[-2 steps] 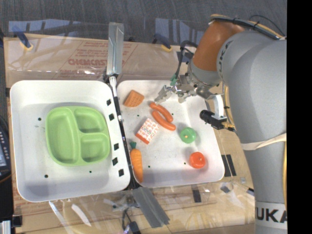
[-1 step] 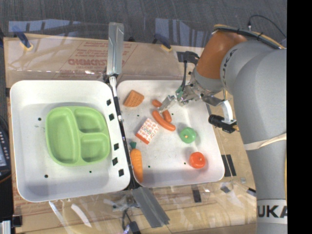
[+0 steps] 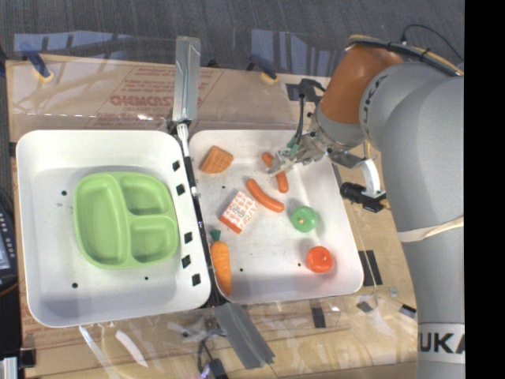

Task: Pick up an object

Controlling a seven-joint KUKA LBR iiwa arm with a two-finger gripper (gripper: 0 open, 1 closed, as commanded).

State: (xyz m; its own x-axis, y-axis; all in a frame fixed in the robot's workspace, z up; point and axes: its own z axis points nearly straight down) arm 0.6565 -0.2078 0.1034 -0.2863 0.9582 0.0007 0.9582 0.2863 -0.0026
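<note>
Toy food sits scattered in the right bin (image 3: 347,243): small orange carrot piece (image 3: 282,182) near the top, just below the gripper (image 3: 290,155); another small orange-red bit (image 3: 267,160) just left of the gripper tip. Sausage (image 3: 264,195) lies diagonal mid-bin, red-and-white carton (image 3: 239,212) to its lower left, tilted. Orange wedge, looks like a pastry or bread slice (image 3: 215,160), upper left of the bin. Green apple-like ball (image 3: 303,219) right of centre, red tomato (image 3: 319,259) below it, apart. Large carrot (image 3: 222,265) lies along the bin's left wall, near the bottom corner

Gripper is low over the bin's top area, arm coming in from the right. Fingers: can't tell if open or closed, too small and cluttered; nothing visibly between them

Left bin (image 3: 31,212) holds a green divided tray (image 3: 126,218), three compartments, lying flat at centre
</note>
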